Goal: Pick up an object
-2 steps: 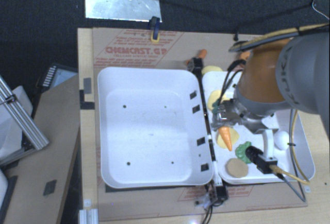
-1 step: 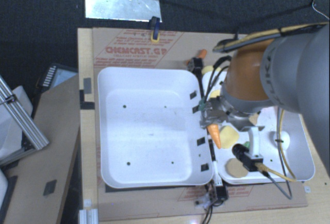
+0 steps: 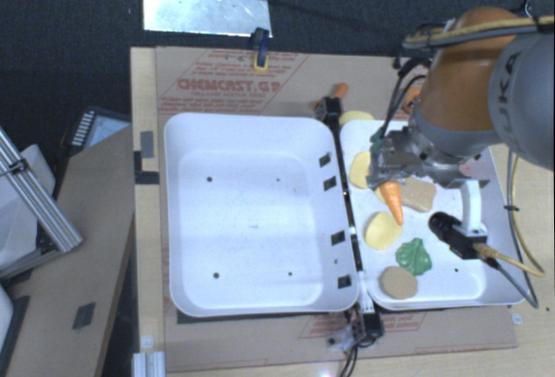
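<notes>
carrot: orange, tapered, tip pointing near, right bin | gripper: just over its far end, finger state cannot tell | around: tan slice right, yellow pieces, green leaf, brown disc near

High slanted view over both bins

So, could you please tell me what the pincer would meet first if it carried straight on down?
Probably the carrot, lying directly under the pincer in the right bin; depth is unclear.
</notes>
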Controlling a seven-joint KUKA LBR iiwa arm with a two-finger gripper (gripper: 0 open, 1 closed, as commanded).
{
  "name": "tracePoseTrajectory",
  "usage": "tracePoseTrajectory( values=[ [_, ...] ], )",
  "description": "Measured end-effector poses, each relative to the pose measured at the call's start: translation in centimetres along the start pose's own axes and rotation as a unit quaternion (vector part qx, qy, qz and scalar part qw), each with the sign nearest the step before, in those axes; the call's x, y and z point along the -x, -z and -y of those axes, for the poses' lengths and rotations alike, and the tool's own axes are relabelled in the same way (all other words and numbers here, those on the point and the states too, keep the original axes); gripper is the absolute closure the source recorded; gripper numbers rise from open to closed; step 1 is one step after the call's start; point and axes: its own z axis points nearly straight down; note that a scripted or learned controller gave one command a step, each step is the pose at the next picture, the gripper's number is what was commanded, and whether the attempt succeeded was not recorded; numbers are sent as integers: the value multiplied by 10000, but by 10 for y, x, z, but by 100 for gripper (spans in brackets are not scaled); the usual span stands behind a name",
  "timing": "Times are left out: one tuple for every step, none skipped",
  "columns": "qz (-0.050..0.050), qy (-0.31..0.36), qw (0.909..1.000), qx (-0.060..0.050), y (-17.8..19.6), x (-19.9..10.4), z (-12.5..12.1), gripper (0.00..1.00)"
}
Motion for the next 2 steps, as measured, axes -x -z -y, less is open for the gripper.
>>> tracePoseTrajectory(
  values=[
    [-9, 35, 10000, -42, -11, -37, 1, 100],
    [-24, 59, 10000, -16, 32, -114, -9, 100]
  ],
)
